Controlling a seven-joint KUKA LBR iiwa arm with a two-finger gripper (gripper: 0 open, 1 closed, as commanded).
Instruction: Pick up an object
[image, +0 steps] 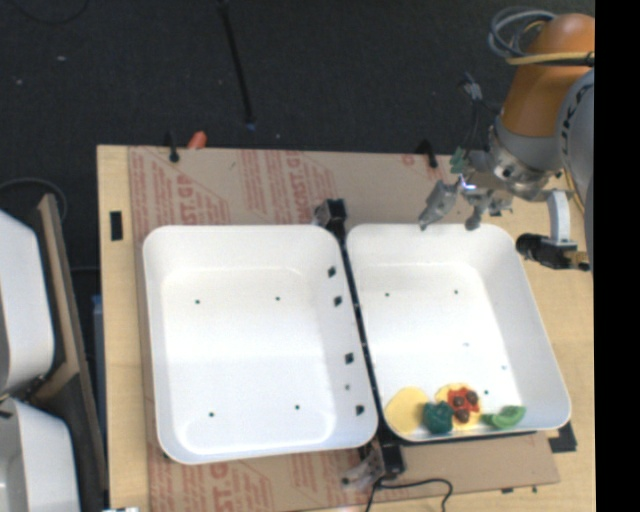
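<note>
My gripper (453, 213) hangs over the far rim of the right bin (520, 330), open, with nothing between its two fingers. Along that bin's near edge lies a small cluster: a pale yellow disc (404, 408), a dark green lump (437, 418), a red and orange piece (461, 400) and a light green piece (507, 416). The gripper is well away from them, at the opposite end of the bin.
The left bin (250, 340) sits beside the right one, separated by a black divider strip (350, 320). Both rest on a cardboard sheet (240, 185) on the bench. The grey and orange arm (540, 90) enters at the upper right.
</note>
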